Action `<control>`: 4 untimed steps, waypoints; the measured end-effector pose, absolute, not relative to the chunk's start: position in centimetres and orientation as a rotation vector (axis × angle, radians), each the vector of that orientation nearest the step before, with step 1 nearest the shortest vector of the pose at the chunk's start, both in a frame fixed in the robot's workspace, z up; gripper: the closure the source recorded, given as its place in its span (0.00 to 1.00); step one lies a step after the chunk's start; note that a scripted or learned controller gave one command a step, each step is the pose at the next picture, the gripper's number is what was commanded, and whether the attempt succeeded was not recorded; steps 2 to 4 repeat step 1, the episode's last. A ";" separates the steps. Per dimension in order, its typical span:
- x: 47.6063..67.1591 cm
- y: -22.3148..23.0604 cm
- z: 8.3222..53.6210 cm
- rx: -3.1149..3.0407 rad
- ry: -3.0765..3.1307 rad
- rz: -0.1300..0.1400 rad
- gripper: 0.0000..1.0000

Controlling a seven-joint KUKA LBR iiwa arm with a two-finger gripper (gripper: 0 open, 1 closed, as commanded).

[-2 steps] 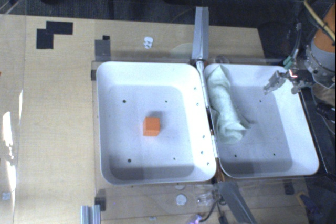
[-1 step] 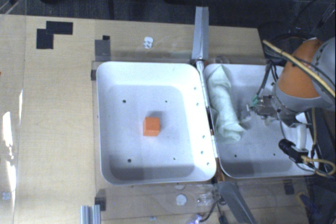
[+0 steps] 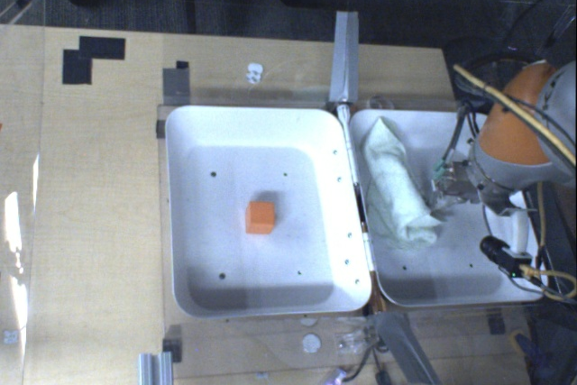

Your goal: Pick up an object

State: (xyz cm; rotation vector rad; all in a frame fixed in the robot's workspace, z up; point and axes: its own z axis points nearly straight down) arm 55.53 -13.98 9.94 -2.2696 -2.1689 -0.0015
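I am hovering my pincer [image 3: 448, 191], whose grip I cannot tell, right of the rolled white cloth [image 3: 397, 185], which is running upper-left to lower-right.

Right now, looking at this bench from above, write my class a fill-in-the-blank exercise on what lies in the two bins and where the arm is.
1. The small cube in the left bin is ____ in colour.
2. The rolled white cloth lies in the ____ bin.
3. The gripper is over the right bin, just to the ____ of the cloth in this view.

Missing words: orange; right; right
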 end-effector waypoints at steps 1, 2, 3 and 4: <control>58.4 -10.6 20.7 -2.407 -2.024 -0.005 1.00; 58.4 -10.6 20.7 -2.407 -2.024 -0.005 1.00; 58.4 -10.6 20.7 -2.407 -2.024 -0.005 1.00; 58.4 -10.6 20.7 -2.407 -2.024 -0.005 1.00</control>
